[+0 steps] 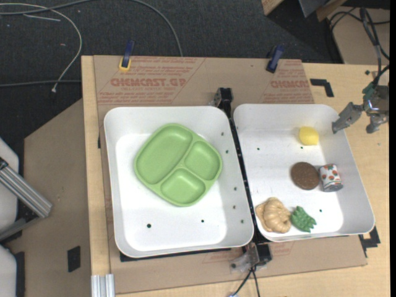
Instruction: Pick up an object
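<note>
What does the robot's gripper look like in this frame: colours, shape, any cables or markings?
At the camera view's right edge, the gripper shows as grey metal, with two slim fingers hanging from a compact metallic body that has a small greenish-teal part. I can make out no markings; thin dark lines near it may be cables.

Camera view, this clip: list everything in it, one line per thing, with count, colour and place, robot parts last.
bins: 2, white, side by side on the bench
divided plate: 1, green, three compartments, middle of the left bin
yellow block: 1, yellow, upper part of the right bin
brown disc: 1, brown, middle of the right bin
patterned cup: 1, white with red spots, lying beside the brown disc on its right
tan pastry toy: 1, tan, near edge of the right bin
green leafy toy: 1, green, right beside the tan pastry toy
clamps: 2, blue, far edge of the board
pincer: 1, grey, over the right bin's upper right corner, fingers spread, holding nothing
</note>
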Action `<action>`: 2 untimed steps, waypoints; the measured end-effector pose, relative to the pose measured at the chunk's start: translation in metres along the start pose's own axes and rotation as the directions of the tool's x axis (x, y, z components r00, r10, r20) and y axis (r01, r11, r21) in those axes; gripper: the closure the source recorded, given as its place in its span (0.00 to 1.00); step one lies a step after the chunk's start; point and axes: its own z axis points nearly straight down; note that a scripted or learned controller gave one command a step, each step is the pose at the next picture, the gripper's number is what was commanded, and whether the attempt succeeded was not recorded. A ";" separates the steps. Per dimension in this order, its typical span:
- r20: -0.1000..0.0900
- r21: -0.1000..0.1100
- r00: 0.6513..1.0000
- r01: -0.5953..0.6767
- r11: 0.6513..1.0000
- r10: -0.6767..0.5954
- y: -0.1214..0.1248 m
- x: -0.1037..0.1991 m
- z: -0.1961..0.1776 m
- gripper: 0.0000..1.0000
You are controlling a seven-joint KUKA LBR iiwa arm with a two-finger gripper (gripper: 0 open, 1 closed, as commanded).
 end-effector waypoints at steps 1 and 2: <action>0.001 -0.002 1.000 0.001 1.000 -0.001 0.001 0.000 -0.001 0.00; 0.000 -0.002 1.000 0.001 1.000 -0.001 -0.007 0.006 0.049 0.00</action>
